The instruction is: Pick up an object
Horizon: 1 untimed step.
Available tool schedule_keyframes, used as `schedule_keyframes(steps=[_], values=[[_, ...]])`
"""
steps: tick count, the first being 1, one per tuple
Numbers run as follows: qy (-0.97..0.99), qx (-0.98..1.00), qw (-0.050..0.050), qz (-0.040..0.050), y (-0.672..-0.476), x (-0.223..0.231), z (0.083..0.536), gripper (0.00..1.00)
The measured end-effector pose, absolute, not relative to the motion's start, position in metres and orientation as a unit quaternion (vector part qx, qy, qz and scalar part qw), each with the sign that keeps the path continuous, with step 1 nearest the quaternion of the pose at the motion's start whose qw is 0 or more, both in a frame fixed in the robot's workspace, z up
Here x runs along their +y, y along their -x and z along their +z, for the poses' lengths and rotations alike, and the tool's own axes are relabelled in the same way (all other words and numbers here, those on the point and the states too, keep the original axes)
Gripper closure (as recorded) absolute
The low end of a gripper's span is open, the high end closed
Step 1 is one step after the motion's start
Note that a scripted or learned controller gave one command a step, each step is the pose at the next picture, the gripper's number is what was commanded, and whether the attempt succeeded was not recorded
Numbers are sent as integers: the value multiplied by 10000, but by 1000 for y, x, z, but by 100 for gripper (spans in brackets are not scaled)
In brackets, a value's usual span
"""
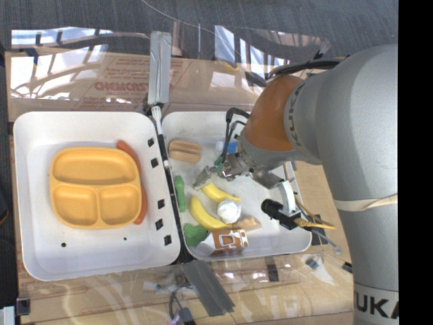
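My gripper (213, 173) hangs over the middle of the right bin (203, 120), just above a small yellow banana (220, 193). It is open, with nothing between its fingers. A tan bun (185, 151) lies to its left near the bin's back. Below it are a longer banana (203, 214), a white ball (229, 212), a green stick (179, 191), a green lump (196, 233) and an orange can (229, 240).
The left bin (34, 249) holds a yellow divided tray (95, 185) with an orange sausage (134, 160) curved along its right side. The grey arm (338, 114) covers the right bin's right half. A tan pastry (250, 222) lies beside the can.
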State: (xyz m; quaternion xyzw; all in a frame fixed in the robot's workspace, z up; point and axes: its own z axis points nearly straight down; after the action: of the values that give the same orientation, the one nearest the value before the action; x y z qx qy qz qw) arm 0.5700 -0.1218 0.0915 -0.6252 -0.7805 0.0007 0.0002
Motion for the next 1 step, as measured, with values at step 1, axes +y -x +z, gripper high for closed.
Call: schedule_keyframes(steps=[1], values=[[6237, -7817, 8, 6, -570, -121, 101, 100]])
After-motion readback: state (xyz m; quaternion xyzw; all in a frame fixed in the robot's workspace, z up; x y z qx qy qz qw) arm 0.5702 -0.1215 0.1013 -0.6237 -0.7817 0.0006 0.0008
